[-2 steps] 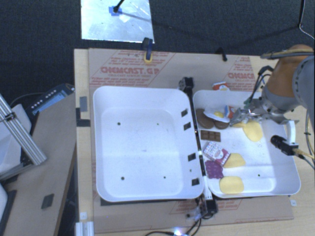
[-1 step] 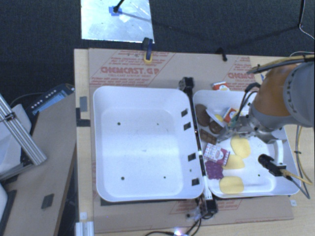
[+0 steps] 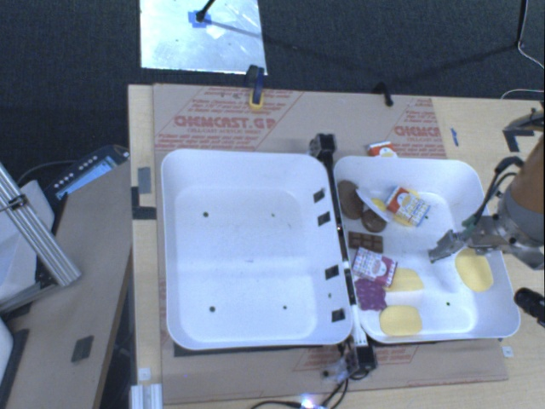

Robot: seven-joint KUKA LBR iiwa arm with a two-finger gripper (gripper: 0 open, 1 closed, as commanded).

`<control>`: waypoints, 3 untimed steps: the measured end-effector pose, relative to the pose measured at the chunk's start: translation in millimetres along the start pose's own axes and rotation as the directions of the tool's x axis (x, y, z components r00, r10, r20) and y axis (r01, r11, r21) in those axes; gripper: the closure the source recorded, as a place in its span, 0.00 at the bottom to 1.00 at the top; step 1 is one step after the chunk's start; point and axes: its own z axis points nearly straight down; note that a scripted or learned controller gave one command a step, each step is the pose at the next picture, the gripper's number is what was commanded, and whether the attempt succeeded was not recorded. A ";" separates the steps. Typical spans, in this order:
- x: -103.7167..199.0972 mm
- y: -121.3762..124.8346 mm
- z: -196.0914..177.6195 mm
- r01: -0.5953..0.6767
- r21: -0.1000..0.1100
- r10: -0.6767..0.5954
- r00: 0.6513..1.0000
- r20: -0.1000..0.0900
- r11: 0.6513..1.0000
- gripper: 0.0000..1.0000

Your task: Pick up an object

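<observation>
From the camera above the bench, we see the gripper (image 3: 444,249) hanging low over the right bin (image 3: 477,181), reaching in from three o'clock, its grey tip pointing toward nine o'clock and slightly down. We cannot tell whether it is spread or pressed together, and nothing is visibly caught in it. The closest candidate is the yellow oval piece (image 3: 473,272), lying just beside the tip at about four o'clock, partly tucked under the wrist; its long axis runs roughly twelve to six. We judge that a pick here turns on that offset: the tip sits a little to the ten o'clock side of the oval and would need to shift back toward the arm before descending. Other things lie farther off toward nine o'clock: a second yellow piece (image 3: 400,319) at the bin's near edge, a purple item (image 3: 370,293), a pink packet (image 3: 375,267), a red-and-white packet (image 3: 407,205) at eleven o'clock, and brown discs (image 3: 349,198) near the divider. The left bin (image 3: 183,313) sits beside it.
</observation>
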 end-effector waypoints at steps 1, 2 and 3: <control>4.7 3.7 -6.4 0.009 -0.001 -0.009 1.000 -0.003 1.000 1.00; 63.5 28.7 -135.9 0.019 -0.013 -0.019 1.000 -0.003 1.000 1.00; 153.9 102.9 -188.3 0.022 -0.010 -0.022 1.000 -0.007 1.000 1.00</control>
